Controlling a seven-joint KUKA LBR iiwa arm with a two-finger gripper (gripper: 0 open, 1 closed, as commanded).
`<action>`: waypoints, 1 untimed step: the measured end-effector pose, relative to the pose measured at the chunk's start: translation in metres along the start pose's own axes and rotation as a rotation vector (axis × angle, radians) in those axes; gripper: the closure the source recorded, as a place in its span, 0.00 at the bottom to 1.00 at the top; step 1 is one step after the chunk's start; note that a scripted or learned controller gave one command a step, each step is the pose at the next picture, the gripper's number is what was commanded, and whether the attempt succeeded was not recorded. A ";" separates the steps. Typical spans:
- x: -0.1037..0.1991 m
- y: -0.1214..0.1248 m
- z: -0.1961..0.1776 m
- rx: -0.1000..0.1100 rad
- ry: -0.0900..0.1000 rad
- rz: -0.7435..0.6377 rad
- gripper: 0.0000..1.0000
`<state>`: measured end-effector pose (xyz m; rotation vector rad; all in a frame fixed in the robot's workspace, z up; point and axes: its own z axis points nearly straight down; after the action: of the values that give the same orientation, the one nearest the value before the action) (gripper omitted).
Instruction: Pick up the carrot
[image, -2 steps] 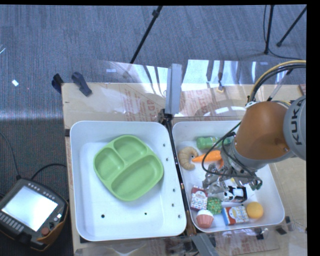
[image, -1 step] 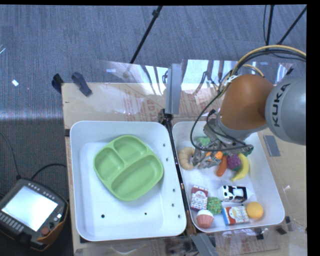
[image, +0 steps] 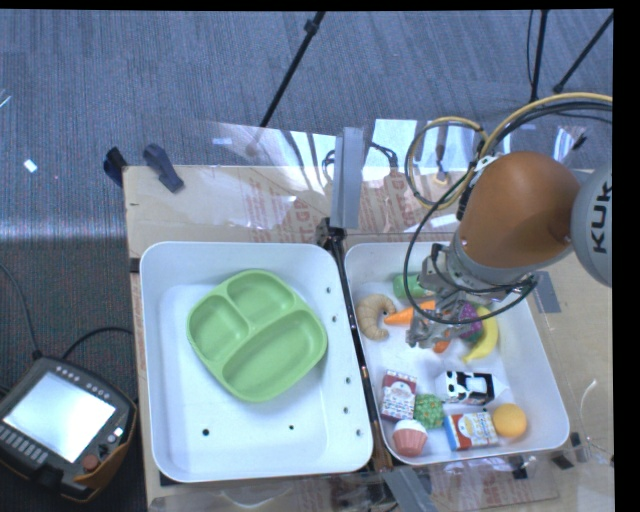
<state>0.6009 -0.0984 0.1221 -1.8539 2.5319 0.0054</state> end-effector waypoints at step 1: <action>-0.038 0.024 -0.073 0.006 -0.001 0.176 1.00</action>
<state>0.5891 -0.0548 0.1954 -1.6216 2.6819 -0.0006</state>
